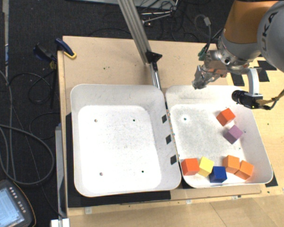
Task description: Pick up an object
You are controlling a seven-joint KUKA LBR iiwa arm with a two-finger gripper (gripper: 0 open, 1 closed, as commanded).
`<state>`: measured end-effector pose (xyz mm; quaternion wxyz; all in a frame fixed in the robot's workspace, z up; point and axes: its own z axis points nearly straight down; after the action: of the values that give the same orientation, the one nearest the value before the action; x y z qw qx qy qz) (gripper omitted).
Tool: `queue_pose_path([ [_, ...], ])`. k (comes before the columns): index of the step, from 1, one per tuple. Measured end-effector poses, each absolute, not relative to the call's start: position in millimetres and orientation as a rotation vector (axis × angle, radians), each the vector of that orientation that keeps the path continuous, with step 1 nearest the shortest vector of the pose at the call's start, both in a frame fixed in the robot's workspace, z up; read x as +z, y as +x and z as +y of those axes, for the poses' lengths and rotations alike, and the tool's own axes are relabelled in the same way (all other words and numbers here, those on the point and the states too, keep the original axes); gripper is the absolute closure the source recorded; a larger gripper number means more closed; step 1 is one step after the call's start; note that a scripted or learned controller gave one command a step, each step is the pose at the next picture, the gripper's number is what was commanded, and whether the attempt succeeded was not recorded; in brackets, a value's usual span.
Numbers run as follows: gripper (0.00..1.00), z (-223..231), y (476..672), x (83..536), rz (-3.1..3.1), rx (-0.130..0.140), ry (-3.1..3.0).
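- Progress nil: all seven small foam cubes lie in the right-hand shallow white bin (pixel 260 150), none lifted.
- Two-finger gripper (pixel 200 82) hangs above that bin's far rim; jaw opening cannot be told, nothing visibly held.
- Nearest: orange cube (pixel 226 117), purple cube (pixel 234 133). Descent, grasp and lift all remain.

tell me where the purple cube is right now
In the camera view, the purple cube lies in the right bin, toward its right side, just below the lone orange cube and above the cluster of cubes along the bin's near edge.
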<state>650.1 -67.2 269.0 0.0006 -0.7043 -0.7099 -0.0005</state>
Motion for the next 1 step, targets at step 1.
queue_pose_path([
  [1,1.0,-6.3,632.8,267.1,-2.229,-0.002,-2.21],
])
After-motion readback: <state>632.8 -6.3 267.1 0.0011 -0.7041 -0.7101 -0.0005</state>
